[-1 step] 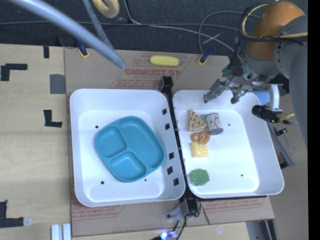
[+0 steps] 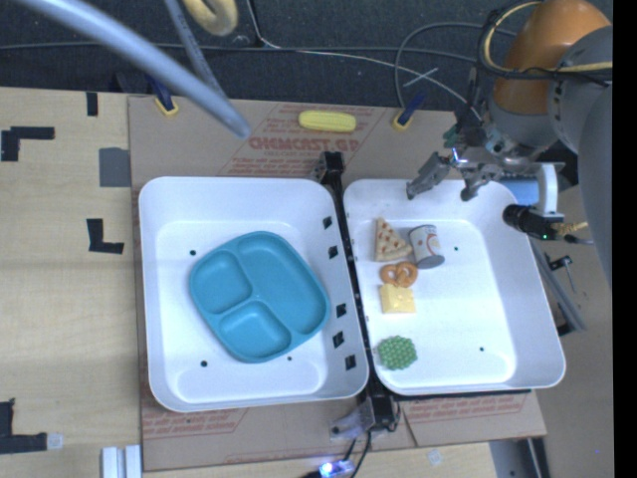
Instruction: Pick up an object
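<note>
In the right bin [image 2: 518, 347] lie a pizza slice [image 2: 387, 239], a small grey can [image 2: 426, 245], a pretzel [image 2: 399, 274], a yellow cheese block [image 2: 397, 299] and a green round piece [image 2: 397, 352]. My gripper [image 2: 445, 181] hovers over the bin's far rim, above and to the right of the can. Its two fingers [image 2: 423, 180] are spread apart with nothing between them. The left bin [image 2: 164, 267] holds a blue divided plate [image 2: 258, 295].
A yellow banana-shaped toy [image 2: 326, 121] lies on the cardboard behind the bins. A grey pole [image 2: 119, 38] crosses the upper left. Cables and a black fitting [image 2: 532, 220] sit by the right bin's far right edge.
</note>
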### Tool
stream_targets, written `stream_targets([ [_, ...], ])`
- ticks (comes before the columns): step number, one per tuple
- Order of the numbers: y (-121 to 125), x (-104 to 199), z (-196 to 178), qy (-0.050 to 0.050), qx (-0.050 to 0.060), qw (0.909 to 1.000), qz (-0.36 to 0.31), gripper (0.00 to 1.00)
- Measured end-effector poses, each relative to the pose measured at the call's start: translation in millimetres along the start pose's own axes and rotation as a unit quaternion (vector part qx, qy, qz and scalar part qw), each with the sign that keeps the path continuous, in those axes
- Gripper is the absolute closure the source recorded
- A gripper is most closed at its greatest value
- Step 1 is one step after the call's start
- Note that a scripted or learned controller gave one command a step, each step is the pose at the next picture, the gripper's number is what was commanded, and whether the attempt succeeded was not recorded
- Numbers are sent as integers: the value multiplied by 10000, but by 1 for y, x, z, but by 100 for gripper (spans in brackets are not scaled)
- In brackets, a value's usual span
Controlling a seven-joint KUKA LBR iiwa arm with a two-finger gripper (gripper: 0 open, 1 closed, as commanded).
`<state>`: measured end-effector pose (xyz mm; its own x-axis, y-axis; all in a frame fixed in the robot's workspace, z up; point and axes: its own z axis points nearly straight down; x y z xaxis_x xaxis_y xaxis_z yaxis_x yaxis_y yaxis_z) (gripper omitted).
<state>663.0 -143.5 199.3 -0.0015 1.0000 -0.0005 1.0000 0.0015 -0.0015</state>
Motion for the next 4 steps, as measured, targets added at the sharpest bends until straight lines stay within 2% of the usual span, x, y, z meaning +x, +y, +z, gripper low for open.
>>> stream_targets([
  [1, -4, -2, 63, -3, 18, 10000, 0, 0],
  [2, -2, -2, 112, -3, -27, 10000, 3, 0],
  [3, 0, 0, 97, 2, -63, 10000, -20, 100],
  [4, 0, -2, 35, -1, -20, 10000, 0, 100],
])
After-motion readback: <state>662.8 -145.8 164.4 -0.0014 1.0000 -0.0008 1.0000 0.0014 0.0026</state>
